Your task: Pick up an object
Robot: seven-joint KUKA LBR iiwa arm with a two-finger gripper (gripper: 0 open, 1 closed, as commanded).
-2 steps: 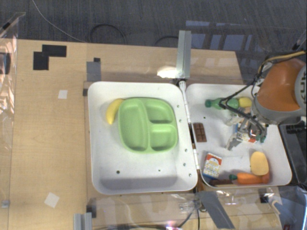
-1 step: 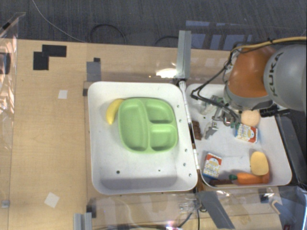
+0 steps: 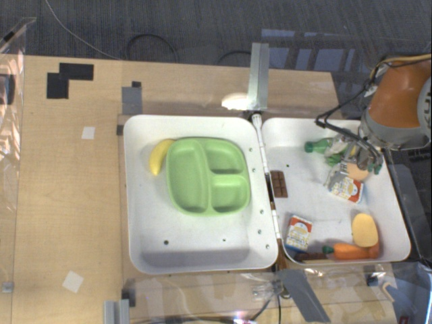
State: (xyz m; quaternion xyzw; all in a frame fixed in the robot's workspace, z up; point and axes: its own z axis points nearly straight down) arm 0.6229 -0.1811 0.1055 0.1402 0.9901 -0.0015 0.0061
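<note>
The gripper hangs low over the far right part of the right bin, and from here I cannot tell how it is set. Right under it lies a small white carton with red print, tilted, its upper end tucked below the gripper. Just beside that, toward the far wall, a green bottle lies on its side.

The arm comes in from the right, its orange band bulging above the wrist, black cables looping off it, the wrist pointing down into the bin.

Along the near wall sit a yellow rounded piece, an orange carrot and a small printed box. A brown chocolate bar lies by the divider. In the left bin a green sectioned plate rests with a banana touching its left edge. Both bins stand on the pale wooden worktop.
</note>
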